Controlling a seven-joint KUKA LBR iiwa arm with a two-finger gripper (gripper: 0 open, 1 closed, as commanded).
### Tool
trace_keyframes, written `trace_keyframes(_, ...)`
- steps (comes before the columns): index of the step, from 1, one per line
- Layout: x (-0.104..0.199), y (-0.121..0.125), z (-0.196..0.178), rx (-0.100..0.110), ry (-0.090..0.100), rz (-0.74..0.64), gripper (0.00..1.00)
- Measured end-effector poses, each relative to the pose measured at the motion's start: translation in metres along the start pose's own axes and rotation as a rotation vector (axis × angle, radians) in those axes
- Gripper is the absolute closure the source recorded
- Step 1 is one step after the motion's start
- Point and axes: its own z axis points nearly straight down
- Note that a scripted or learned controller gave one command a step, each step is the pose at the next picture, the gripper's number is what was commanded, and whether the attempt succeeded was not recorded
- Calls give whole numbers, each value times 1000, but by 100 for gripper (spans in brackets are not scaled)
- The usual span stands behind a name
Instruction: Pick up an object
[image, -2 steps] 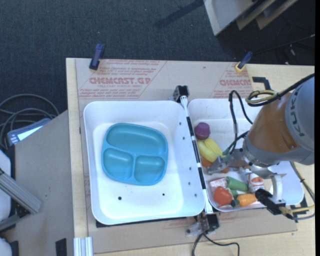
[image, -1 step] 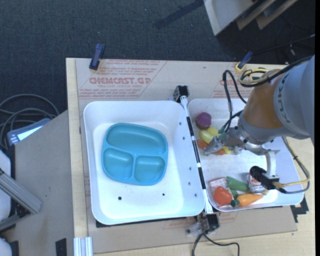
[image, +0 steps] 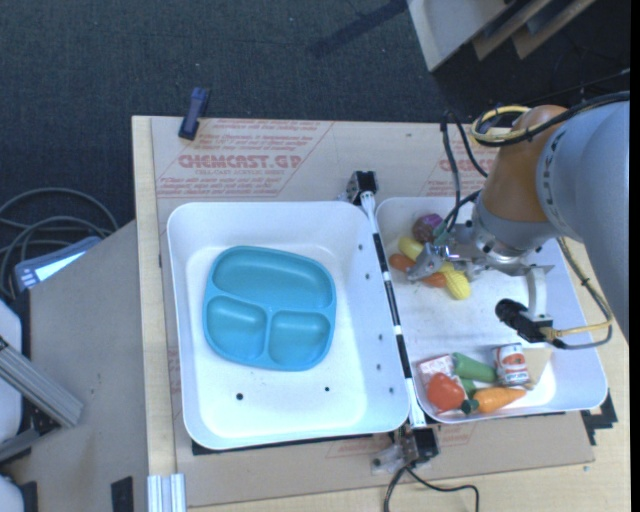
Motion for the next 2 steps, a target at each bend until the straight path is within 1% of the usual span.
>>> trace_keyframes(1, 0, -2, -9, 12, 2, -3, 100)
trace_keyframes(2, 87, -29, -100, -1, 2, -1, 100)
